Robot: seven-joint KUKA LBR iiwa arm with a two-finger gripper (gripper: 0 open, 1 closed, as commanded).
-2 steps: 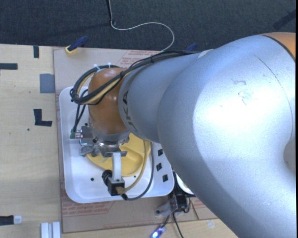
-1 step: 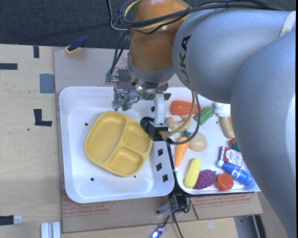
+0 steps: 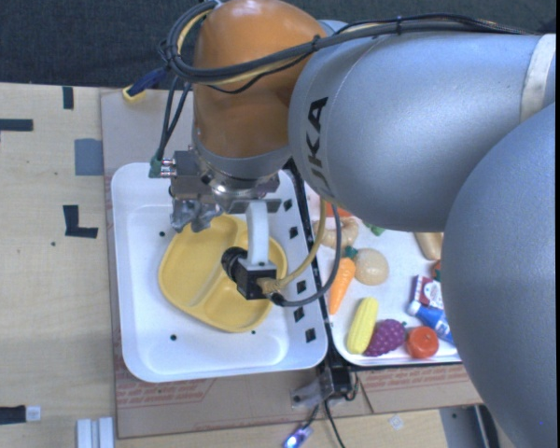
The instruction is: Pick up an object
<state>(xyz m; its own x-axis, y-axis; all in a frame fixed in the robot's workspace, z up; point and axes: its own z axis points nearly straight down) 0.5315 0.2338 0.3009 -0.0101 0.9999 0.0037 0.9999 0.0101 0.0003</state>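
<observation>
We saw the gripper (image 3: 196, 218) hanging low over the far-left rim of a smooth yellow divided dish (image 3: 191, 286), which lay alone in the glossy white left bin (image 3: 131, 250); the arm's broad grey shell hid too much for us to tell whether the gripper was open or closed. The right bin (image 3: 397, 359) held moulded toy food: a tapered orange carrot (image 3: 341, 285), a ridged yellow corn cob (image 3: 361, 325), a knobbly purple bunch of grapes (image 3: 385, 336) and a round red tomato (image 3: 422, 343) close together at its near edge.
</observation>
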